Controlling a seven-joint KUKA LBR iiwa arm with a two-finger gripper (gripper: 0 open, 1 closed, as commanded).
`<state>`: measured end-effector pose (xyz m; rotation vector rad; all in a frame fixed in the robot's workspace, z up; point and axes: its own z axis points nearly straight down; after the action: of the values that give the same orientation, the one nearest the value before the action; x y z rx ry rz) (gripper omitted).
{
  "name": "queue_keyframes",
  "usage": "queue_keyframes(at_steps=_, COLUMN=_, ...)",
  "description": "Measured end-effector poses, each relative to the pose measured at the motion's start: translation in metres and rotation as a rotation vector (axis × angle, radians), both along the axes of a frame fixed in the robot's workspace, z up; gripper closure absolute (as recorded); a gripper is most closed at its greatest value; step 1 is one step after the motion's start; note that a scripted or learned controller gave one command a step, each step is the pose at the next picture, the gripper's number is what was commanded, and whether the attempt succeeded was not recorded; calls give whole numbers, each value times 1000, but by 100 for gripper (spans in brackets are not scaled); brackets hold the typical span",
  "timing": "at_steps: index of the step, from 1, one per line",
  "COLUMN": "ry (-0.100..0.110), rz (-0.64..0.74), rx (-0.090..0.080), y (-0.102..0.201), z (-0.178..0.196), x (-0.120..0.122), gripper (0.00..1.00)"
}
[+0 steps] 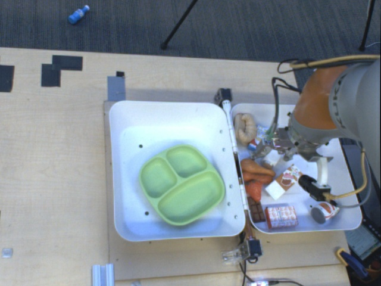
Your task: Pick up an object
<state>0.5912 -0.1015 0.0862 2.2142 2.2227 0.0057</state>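
Grey and metallic, the gripper [269, 148] is hanging low over the right bin [348, 216], in its upper left part. Its opening is not resolving at this slant: whether it is wide, narrow or closed on anything cannot be told, nor whether it is touching the items under it.

Just below the gripper, an orange carrot [257, 170] is lying across the bin. Above and to the left of the gripper, a bagel [244, 127] is resting near the bin's left wall. Below the carrot, a red piece [255, 190] is sitting beside a white block [275, 190]. A small printed packet [290, 176] is lying just right of and above the block. Nearer the front wall, a red-and-white can [281, 216] is lying on its side, with a brown bar [256, 210] just left of it.

The arm [333, 100], with its orange band, is reaching in from the right over the bin's back edge.

The left bin [128, 159] is holding a green plate [181, 183] with three compartments, sitting flat and turned at an angle. Both bins are standing side by side on the wooden bench [53, 177]. A blue bottle [78, 14] is lying on the dark floor [238, 11] beyond the bench.
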Motion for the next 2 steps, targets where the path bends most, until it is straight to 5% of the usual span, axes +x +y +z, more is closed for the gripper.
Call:
queue_keyframes(at_steps=1, ry=-2, rz=2, rx=-2, y=-60, z=160, x=79, gripper=0)
queue_keyframes(at_steps=2, ry=6, rz=3, rx=2, y=3, z=62, x=19, gripper=0)
